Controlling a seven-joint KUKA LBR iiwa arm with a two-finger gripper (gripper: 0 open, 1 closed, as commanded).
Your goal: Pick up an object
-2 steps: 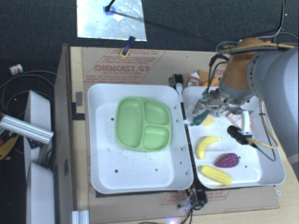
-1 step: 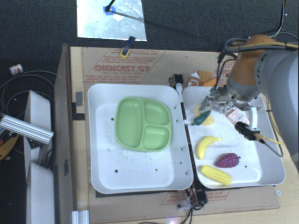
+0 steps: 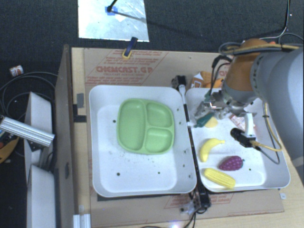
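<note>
Nearest the camera in the right white bin lies a yellow corn cob, close to the front wall. Just behind it sits a bunch of purple toy grapes, and left of that a yellow banana, curved and lying flat, apart from both. In the left white bin a pale green divided plate rests on the floor, three compartments facing up.

Farther back, by the wall between the bins, the claw hangs low over a small teal thing with a pale yellow piece touching its right side – whether the claw is spread, pressed together or pinching either one cannot be told from here. A red-and-white packet lies to the right of them. The grey arm with its orange band comes in from the right.

Beyond the bins the worktop is covered in printed cardboard, with a small yellow-and-blue clip at its far edge – behind that, a shiny sheet lies on the dark floor
</note>
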